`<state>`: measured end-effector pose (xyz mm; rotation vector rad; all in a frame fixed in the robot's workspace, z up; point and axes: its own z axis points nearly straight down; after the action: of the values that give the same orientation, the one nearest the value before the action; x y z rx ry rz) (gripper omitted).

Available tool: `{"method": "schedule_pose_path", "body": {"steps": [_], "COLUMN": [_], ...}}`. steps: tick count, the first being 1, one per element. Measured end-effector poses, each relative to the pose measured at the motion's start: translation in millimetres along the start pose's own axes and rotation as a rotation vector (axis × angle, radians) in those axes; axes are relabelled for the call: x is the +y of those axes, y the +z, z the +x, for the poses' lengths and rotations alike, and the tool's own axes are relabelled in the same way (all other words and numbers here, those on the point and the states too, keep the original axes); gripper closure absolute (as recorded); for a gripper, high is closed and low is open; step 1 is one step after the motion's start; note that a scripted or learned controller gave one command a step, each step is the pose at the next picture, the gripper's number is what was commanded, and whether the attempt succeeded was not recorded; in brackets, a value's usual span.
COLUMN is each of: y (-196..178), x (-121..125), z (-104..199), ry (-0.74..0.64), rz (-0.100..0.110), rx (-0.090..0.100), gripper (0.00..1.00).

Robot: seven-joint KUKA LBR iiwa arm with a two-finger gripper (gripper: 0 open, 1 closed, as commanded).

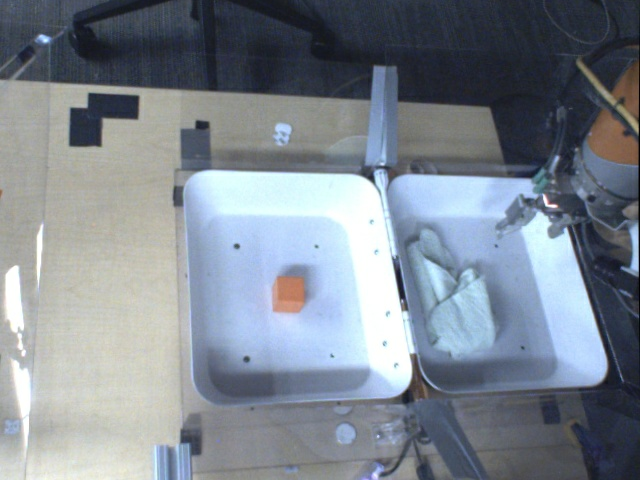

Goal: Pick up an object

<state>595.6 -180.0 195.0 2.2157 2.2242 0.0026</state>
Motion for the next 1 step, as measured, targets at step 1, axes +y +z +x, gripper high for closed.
{"method": "schedule_pose_path", "body": {"steps": [1], "y": [-74.9], "x": [-2.2], "z": [35.2], "ry": [0.084], "rz": [-0.003], "rx": [-0.001], "gripper": [0.00]}}
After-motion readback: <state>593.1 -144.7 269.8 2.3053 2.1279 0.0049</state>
